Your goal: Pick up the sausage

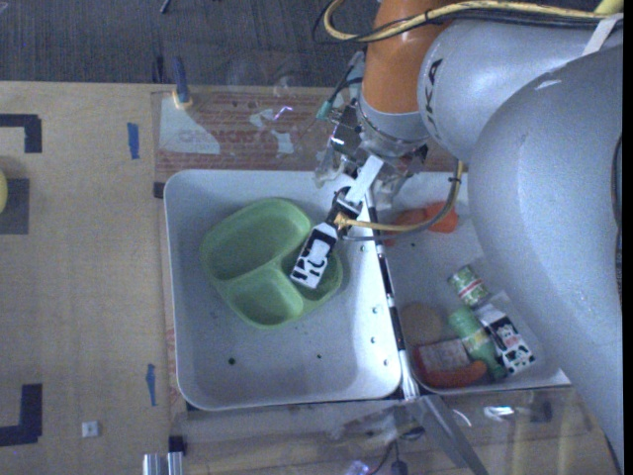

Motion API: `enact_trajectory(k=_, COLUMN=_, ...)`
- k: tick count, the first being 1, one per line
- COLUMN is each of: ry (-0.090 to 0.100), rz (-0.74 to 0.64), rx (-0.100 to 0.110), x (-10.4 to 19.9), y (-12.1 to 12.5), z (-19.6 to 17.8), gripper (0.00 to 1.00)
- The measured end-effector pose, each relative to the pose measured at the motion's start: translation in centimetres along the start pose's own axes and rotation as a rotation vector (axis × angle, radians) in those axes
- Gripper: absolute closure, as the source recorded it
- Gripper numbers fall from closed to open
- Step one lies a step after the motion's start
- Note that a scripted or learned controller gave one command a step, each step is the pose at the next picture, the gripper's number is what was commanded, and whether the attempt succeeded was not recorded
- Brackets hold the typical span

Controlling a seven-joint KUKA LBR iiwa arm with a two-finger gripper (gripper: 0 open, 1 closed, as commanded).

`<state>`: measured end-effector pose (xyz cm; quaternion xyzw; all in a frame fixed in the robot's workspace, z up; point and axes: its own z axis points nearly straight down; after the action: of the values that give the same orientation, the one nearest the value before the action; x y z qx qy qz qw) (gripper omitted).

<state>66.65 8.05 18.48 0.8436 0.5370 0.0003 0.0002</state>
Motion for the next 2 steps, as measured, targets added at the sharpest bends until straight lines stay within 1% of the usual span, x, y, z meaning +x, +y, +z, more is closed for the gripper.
enact_trajectory(k=1, ry=0.002, rz=0.139, rx=0.006, x=9.0, y=-4.3, z=7.9, gripper=0.0)
enact_trajectory(k=2, ry=-0.015, rz=0.333, rx=0.009, x=12.6, y=-5.9, z=9.5, gripper=0.0)
